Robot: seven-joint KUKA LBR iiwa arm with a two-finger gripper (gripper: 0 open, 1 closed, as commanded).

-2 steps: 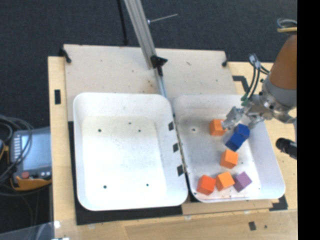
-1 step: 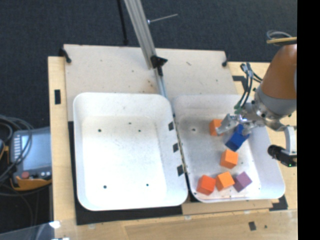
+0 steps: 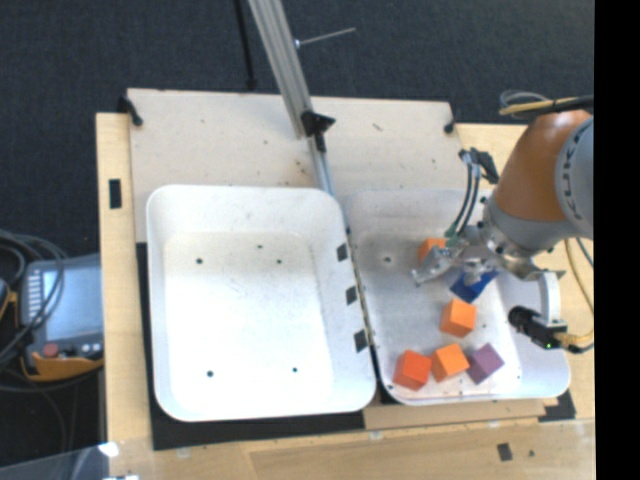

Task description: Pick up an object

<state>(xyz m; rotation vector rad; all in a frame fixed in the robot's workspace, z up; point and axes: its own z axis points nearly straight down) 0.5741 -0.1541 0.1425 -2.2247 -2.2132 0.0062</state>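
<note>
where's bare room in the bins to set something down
The left bin is bare across its floor. In the right bin, the far strip beside the shared wall is free. It is crowded near the front: three orange blocks, a purple block and a blue block under the gripper.

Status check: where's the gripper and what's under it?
Gripper low in right bin, fingers unclear. Orange block and blue block right beside it, nothing seen held. Three orange blocks and a purple block near front edge.

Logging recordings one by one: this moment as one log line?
gripper: over right white bin | nearest: small orange block, blue block | grasp: cannot tell
</note>
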